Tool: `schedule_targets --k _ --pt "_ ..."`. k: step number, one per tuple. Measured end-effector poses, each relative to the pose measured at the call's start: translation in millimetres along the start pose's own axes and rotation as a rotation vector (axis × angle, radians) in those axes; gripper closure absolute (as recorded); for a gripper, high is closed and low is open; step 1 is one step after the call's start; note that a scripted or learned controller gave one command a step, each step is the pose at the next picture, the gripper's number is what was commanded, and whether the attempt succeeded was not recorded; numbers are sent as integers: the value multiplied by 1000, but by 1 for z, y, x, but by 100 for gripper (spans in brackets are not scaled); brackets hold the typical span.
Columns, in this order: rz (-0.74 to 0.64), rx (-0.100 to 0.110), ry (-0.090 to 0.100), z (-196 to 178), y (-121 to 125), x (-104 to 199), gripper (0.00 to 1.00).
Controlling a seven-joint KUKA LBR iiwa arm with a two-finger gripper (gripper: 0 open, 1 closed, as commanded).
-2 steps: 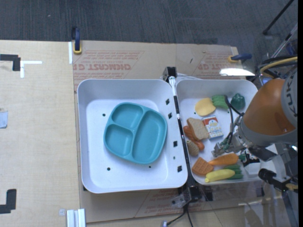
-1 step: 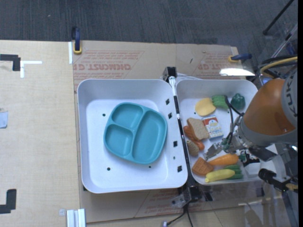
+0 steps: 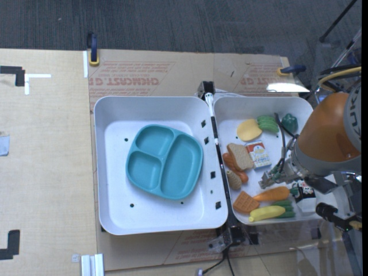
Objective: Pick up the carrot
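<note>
1. Two white bins sit side by side on the bench: the left bin (image 3: 109, 171) holds a teal divided plate (image 3: 164, 161), and the right bin (image 3: 230, 111) holds a scatter of toy food.
2. The arm (image 3: 330, 134) reaches in from the right, its orange band hanging over the right bin's far side.
3. The gripper (image 3: 270, 180) sits low in the right bin, just above the carrot; from here I cannot tell how it is set, since it is small and dark against the clutter.
4. The carrot (image 3: 275, 195) lies near the front of the right bin, orange and slanting, just beside the gripper tip.
5. Below the carrot lies a yellow banana (image 3: 266, 213), touching or nearly so, with something green (image 3: 287, 210) beside it.
6. An orange cracker (image 3: 245, 202) lies left of the carrot.
7. Farther back are a slice of bread (image 3: 240, 157), a small red-and-white carton (image 3: 259, 153), a yellow chip-like piece (image 3: 249, 130) and a green vegetable (image 3: 268, 124).
</note>
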State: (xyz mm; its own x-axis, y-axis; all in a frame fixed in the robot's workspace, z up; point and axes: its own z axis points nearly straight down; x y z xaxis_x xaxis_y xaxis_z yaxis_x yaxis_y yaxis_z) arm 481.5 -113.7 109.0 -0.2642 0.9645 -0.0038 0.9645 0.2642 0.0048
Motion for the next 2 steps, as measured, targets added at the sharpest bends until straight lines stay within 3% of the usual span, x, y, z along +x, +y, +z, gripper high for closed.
schedule_targets --k 1,2 --pt "1 0 0 0 0 0 0" --pt "-193 -3 -2 15 2 9 0"
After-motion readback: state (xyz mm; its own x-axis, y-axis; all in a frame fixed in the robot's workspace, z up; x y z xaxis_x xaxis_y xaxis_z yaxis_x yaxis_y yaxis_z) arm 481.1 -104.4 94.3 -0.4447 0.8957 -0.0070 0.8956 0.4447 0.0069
